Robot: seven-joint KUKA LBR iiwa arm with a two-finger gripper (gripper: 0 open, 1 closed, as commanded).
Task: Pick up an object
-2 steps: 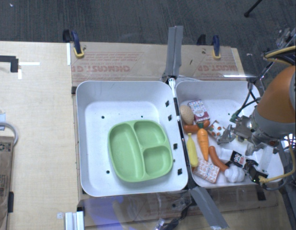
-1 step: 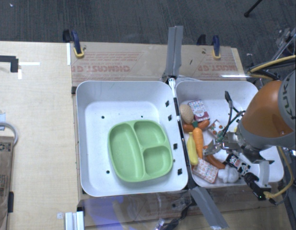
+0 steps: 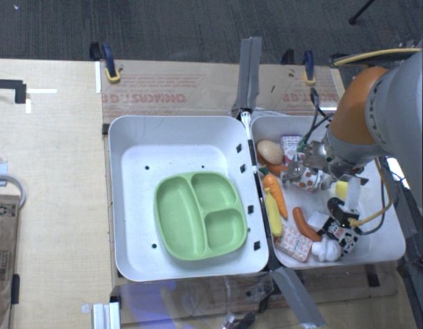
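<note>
Orange and yellow toy food fills the right bin (image 3: 386,249), where every loose thing lies. A beige egg-shaped piece (image 3: 269,151) sits near the bin's upper left corner, with a small printed packet (image 3: 291,144) just beside it. Below them an orange carrot (image 3: 275,195) and a yellow corn-like piece (image 3: 273,216) lie side by side along the left wall. Further down rest a pink-patterned packet (image 3: 293,243), a reddish sausage (image 3: 307,224) and, towards the lower right, a white ball (image 3: 326,250) touching a black-and-white spotted toy (image 3: 344,237).

The tool (image 3: 299,175) hangs low over the bin's upper middle, amid a spotted white object (image 3: 312,179) and the carrot's top; whether its fingers are spread or pinched together I cannot tell, since the metal parts blur into the clutter there, and nothing can be seen clamped between them. The grey arm with its orange band (image 3: 358,108) comes in from the right, cables trailing over the bin.

The left bin (image 3: 129,142) holds a green divided plate (image 3: 201,214) with three compartments. Both bins sit on a pale wooden worktop (image 3: 53,184), with a brown paper bag (image 3: 4,242) at its left edge.
</note>
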